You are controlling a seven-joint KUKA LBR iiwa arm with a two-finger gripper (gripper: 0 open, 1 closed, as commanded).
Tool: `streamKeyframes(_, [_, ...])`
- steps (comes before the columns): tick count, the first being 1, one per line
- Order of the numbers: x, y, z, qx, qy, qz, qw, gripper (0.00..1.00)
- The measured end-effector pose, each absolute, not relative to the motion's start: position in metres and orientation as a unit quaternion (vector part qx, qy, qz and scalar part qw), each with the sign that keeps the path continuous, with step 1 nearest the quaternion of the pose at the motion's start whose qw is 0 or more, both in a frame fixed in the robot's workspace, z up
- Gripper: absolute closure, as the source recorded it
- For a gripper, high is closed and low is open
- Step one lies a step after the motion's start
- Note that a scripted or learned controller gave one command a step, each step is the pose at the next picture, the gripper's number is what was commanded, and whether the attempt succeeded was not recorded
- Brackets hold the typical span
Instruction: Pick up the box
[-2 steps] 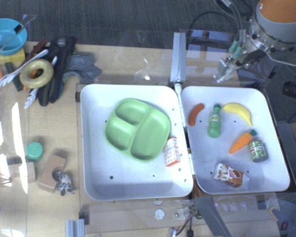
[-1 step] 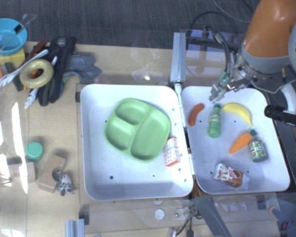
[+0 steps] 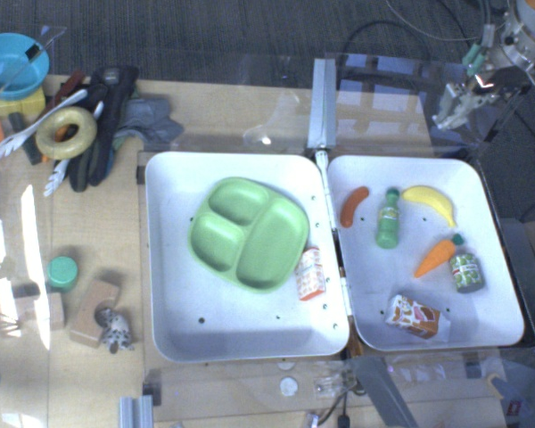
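Camera view, so going left to right: off the bins on the bench there's a pile of clutter, a blue bowl (image 3: 13, 63), a yellow ring (image 3: 67, 132), some dark gloves (image 3: 107, 127), a little green-capped jar (image 3: 62, 273) and a wooden block (image 3: 94, 308). None of that matters for the pick, it's well apart from everything.

Left bin (image 3: 174, 328) has a green divided plate (image 3: 248, 233) taking up the middle, and just beside its right edge a small white carton-like pack (image 3: 311, 273) lying against the bin's right wall. That one could get confused for the target, I guess.

Right bin (image 3: 508, 319) is the busy one: a red sausage-shaped toy (image 3: 353, 205) at the upper left, a green bottle (image 3: 388, 218) next to it, a banana (image 3: 431, 203), a carrot (image 3: 438, 256), a small green can (image 3: 466, 272). The box (image 3: 415, 316), reddish with white print, lies flat near the bin's front edge, apart from the rest. The carrot and can are the nearest neighbours but there's open floor around the box, so nothing really blocks a top-down grab.

Progress-wise: basically nothing done yet as far as I can see. The gripper (image 3: 459, 105) is up at the far right corner, outside the bins, well away from the box and holding nothing. Honestly can't tell whether it's spread or closed, it's too small and jumbled with cables. Whole reach, descent and grasp are left.
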State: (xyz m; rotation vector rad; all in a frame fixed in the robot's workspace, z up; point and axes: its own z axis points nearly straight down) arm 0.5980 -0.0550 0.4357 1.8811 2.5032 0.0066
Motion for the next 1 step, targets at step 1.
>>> streamKeyframes(1, [0.568, -0.0224, 0.3055, 0.545, 0.838, 0.0004, 0.001, 1.0])
